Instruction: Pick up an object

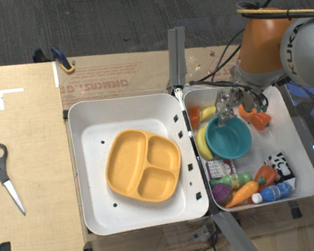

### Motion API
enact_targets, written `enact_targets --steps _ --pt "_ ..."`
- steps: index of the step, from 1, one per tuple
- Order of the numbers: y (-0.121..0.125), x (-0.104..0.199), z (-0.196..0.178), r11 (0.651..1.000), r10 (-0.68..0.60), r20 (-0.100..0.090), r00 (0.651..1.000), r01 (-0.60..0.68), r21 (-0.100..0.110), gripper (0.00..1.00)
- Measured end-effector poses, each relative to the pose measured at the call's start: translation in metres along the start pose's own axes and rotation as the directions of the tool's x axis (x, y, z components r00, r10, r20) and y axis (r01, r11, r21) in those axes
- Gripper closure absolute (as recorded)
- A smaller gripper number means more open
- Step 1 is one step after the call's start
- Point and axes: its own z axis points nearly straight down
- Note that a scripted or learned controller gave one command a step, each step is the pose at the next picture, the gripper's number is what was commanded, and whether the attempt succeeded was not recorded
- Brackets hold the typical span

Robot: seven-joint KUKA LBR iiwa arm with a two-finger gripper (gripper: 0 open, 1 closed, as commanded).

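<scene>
While nothing has been lifted yet, we start at the near edge of the right bin (pixel 306 187), where a carrot (pixel 241 193), a small bottle (pixel 274 193) and a black-and-white toy (pixel 279 165) lie together. Beyond them, we find the teal bowl (pixel 229 138) resting in the bin, beside a yellow banana (pixel 202 140). At its far rim stands the gripper (pixel 225 107); we cannot tell its state. Grasp and lift remain. We note the yellow divided plate (pixel 143 165) in the left bin (pixel 89 175).
</scene>
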Motion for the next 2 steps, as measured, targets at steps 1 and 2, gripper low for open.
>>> enact_targets --steps 1,2 --pt "-0.064 0.054 -0.136 0.991 -0.131 -0.006 0.991 0.131 -0.004 1.0" --pt "-0.05 0.05 0.002 0.973 -0.231 0.0 0.973 0.231 -0.003 1.0"
